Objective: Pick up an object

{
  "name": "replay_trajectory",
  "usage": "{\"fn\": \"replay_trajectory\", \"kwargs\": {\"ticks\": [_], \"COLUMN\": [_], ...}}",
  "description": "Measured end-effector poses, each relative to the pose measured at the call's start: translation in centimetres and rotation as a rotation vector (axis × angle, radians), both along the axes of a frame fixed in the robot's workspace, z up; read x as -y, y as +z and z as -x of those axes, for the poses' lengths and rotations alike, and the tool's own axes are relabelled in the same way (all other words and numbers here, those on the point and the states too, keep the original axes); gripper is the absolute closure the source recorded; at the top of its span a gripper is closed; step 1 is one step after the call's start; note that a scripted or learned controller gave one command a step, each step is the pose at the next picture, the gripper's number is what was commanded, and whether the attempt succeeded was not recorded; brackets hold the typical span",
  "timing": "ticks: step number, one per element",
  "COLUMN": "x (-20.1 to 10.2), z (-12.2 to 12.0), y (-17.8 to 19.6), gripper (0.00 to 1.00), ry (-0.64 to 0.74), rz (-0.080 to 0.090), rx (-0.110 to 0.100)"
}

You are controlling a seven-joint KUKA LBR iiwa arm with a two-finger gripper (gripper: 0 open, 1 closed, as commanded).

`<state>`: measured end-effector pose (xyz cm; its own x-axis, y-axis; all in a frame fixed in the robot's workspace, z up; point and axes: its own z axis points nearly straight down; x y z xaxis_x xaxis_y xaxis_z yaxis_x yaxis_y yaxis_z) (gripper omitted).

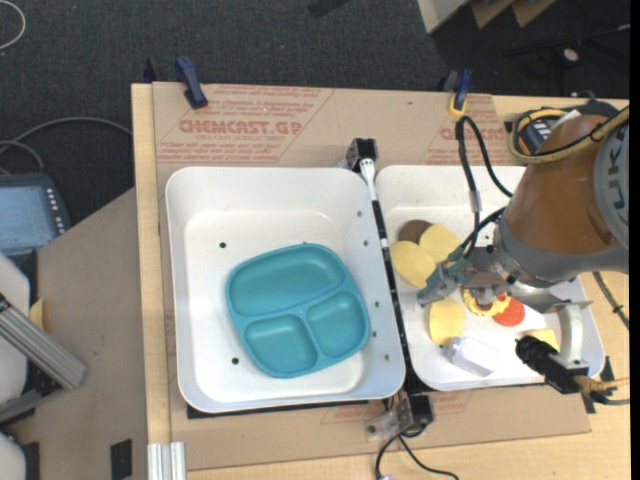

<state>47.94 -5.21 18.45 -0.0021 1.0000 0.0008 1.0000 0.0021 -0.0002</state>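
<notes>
The right bin (pixel 420 186) holds several small things. A brown round piece (pixel 411 231) lies at its far left, with two pale yellow round pieces (pixel 411 262) (pixel 441 239) beside it. A yellow block (pixel 447 321) sits nearer the front, an orange-red piece (pixel 509 314) to its right, and a clear whitish piece (pixel 468 356) at the front. My gripper (pixel 462 284) hangs low in this bin, just right of the yellow round pieces and just above the yellow block. The arm's body hides the bin's right half.
The left bin (pixel 200 208) holds a teal divided plate (pixel 297 309). A black clamp (pixel 362 154) sits at the far end of the wall between the two bins. Blue clamps (pixel 190 80) (pixel 460 86) hold the cardboard sheet at its back edge.
</notes>
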Motion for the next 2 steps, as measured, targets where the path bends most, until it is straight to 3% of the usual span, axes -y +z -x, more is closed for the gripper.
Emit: {"fn": "replay_trajectory", "kwargs": {"ticks": [1,2], "x": [-13.1,-12.2], "z": [-0.1,-0.3], "y": [0.0,1.0], "gripper": [0.0,1.0], "ry": [0.013,-0.002], "rz": [-0.004,0.001], "rx": [0.001,0.004]}}
